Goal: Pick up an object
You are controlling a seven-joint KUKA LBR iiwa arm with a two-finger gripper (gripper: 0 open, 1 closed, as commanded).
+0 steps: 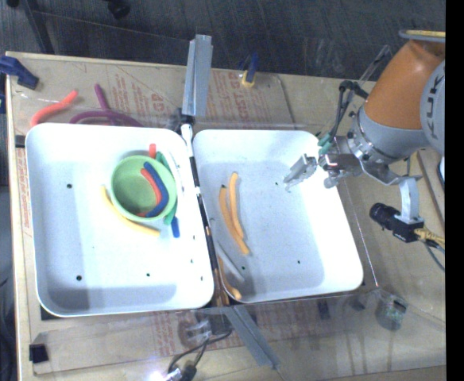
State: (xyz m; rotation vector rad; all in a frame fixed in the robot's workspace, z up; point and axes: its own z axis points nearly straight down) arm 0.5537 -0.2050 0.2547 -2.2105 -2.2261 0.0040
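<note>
The claw, fingers spread and holding nothing, hangs right of the orange strip, whose length runs near-to-far

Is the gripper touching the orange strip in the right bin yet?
Apart. The camera view shows bare white bin floor between the gripper and the orange strip.
</note>
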